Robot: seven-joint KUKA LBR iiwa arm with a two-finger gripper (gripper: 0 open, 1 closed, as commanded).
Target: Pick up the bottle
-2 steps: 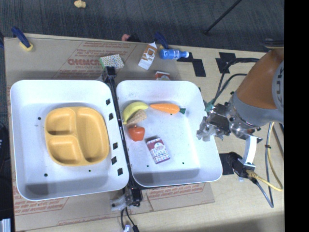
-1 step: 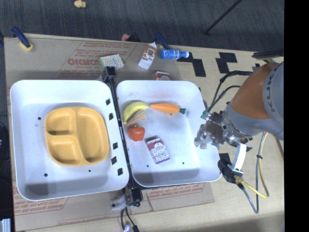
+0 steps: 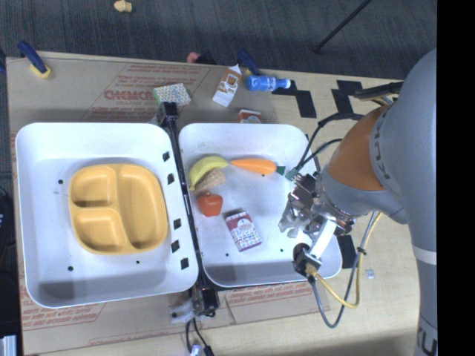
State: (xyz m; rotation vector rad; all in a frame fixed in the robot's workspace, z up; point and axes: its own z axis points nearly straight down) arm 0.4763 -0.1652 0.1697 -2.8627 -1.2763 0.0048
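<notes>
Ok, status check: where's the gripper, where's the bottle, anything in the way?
Gripper over right bin's right side, nothing visibly held. Bottle outside the bins, on the bench beyond the right bin. Bin's far wall between them.

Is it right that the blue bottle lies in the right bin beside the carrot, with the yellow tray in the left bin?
Not quite. The camera view shows the blue bottle on the bench beyond the right bin, not in it. The carrot is in that bin; the yellow tray is in the left bin.

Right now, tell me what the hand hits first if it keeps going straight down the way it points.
Likely the bare floor of the right bin: the hand points down there, right of the small red carton. Depth is unclear.
</notes>
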